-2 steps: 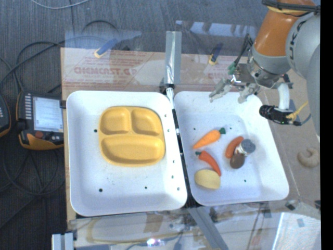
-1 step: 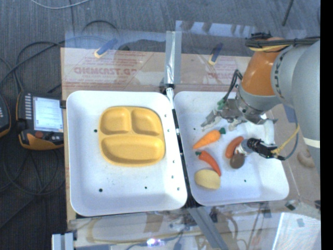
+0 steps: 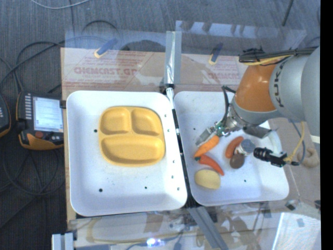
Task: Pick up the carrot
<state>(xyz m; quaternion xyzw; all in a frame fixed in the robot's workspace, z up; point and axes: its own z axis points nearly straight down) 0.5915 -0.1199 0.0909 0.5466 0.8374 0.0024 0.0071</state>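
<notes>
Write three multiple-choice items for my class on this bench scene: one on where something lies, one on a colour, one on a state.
1. Where does the carrot lie?
A. right bin
B. left bin
C. on the floor

2. What colour is the compartment tray in the left bin?
A. blue
B. yellow
C. green

3. How does the tray lie?
A. flat, compartments up
B. on edge
C. upside down

Key: 1 A, the carrot lies in the right bin, just below the gripper. 2 B, the tray in the left bin is yellow. 3 A, its three hollows face up.
</notes>
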